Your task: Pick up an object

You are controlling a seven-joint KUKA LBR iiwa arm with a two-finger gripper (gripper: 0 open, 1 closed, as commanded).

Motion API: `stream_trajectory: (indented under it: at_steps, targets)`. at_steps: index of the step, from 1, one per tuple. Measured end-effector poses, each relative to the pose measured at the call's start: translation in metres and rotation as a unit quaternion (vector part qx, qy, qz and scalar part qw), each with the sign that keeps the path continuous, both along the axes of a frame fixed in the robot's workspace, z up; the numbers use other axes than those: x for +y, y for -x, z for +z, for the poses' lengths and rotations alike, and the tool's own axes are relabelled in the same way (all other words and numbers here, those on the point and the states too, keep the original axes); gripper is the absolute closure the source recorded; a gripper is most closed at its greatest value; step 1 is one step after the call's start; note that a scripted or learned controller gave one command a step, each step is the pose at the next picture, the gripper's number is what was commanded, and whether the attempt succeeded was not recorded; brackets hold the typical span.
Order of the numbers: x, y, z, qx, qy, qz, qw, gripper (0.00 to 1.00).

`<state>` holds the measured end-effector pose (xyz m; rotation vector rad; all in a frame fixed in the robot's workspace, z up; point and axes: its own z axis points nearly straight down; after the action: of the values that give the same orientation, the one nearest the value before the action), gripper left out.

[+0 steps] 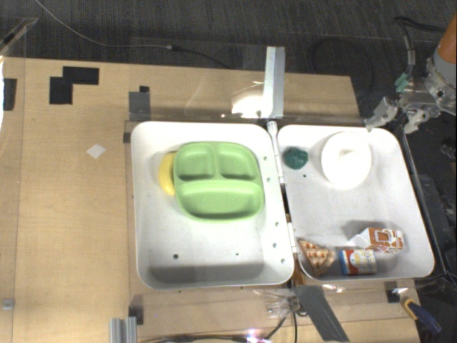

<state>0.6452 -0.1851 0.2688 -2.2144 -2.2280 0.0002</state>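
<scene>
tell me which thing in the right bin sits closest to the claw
The white round bowl, at the bin's far side near the claw. The small teal ball sits farther left, and the packaged snacks lie along the near edge.

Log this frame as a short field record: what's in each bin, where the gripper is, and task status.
left bin: green divided plate, partly covering a yellow object
right bin: white round bowl, dark green ball, small carton, can, snack packet
gripper: beyond the right bin's far right corner, apart from all objects
task status: nothing picked up yet
</scene>
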Motion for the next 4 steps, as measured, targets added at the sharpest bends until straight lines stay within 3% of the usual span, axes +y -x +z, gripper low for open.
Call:
stream_trajectory:
  at_steps: [1,2,3,4]
  targets:
    - [0.053,0.019,-0.115,0.001,-0.0003,0.014,0.9999,0.0]
    - [0.054,0.018,-0.106,0.001,-0.0004,0.015,0.9999,1.0]
    - [0.053,0.018,-0.106,0.001,-0.0004,0.015,0.9999,0.0]
    - [0.06,-0.001,-0.13,-0.001,0.0044,0.038,0.9993,0.0]
